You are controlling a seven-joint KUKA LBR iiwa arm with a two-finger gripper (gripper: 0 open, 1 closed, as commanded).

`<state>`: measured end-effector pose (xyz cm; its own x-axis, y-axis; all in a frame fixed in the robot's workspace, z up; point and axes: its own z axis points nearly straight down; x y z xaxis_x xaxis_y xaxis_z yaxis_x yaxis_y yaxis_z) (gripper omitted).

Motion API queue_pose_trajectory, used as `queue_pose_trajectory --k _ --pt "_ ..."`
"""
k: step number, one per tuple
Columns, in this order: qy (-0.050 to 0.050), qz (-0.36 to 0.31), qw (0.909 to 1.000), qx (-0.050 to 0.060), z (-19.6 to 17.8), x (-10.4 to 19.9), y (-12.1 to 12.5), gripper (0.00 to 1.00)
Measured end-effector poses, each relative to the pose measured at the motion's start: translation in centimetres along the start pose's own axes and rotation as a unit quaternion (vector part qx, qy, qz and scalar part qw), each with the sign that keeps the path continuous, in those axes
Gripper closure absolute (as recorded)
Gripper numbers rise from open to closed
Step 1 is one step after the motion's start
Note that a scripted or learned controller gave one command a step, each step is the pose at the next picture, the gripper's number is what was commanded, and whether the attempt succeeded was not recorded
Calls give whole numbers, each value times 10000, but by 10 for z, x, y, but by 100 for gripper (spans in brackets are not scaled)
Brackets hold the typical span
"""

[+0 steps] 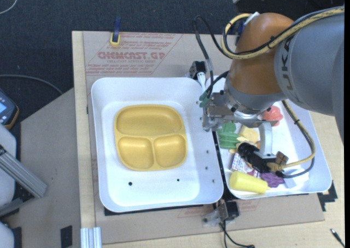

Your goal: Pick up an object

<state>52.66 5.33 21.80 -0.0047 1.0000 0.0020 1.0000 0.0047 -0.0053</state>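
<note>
The right bin (pixel 320 167) holds a heap of small things. Among them are a green item (pixel 227 135), a yellow rounded piece (pixel 247 183), a purple item (pixel 272 179), a red-pink item (pixel 272 114) and a pale yellow piece (pixel 250 133). The arm's orange band and grey wrist cover the bin's far half. My gripper (pixel 214 120) hangs low at the bin's left wall, just above the green item. I see nothing held in it.
The left bin (pixel 104 132) holds a yellow divided plate (pixel 150 136) in its middle. A cardboard sheet (pixel 131 52) lies under both bins. The two bins' rims meet right below the gripper. A small printed card (pixel 238 163) lies by the yellow piece.
</note>
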Motion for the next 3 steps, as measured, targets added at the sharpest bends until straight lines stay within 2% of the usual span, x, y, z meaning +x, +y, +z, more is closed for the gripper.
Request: queue_pose_trajectory --k 1,2,3 --pt "-2 2 10000 -21 -4 29 -6 100" --pt "-7 26 10000 -2 4 31 -15 100" --pt "-8 24 10000 -27 1 30 -8 100"
